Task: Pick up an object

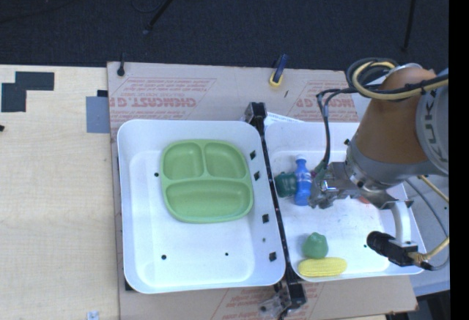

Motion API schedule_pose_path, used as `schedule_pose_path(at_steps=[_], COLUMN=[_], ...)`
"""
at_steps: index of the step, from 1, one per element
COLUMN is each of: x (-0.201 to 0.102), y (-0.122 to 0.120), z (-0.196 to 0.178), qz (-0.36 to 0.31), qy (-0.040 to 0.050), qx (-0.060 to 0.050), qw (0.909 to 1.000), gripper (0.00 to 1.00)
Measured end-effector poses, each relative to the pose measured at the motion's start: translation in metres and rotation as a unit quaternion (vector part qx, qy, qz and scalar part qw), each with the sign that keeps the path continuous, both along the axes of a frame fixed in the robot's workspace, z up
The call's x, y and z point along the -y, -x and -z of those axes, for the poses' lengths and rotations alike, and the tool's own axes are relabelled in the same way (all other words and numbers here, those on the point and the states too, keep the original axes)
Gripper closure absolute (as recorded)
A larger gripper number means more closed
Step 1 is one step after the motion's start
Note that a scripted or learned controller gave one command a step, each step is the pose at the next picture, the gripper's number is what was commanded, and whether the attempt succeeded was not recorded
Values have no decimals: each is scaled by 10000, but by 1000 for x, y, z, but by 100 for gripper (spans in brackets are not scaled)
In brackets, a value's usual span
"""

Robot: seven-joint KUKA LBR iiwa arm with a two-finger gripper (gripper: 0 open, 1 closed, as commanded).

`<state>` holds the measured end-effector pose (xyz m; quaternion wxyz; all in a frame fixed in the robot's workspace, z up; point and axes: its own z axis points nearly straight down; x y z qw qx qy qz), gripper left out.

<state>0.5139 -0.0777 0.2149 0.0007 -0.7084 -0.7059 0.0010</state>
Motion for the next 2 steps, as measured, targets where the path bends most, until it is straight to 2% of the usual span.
schedule_pose_path(at_steps=[2], x=[-70], y=[28], z=[-7], qz=[-5], qy=[-2], qx=[-8], qw=[10000], gripper=[100])
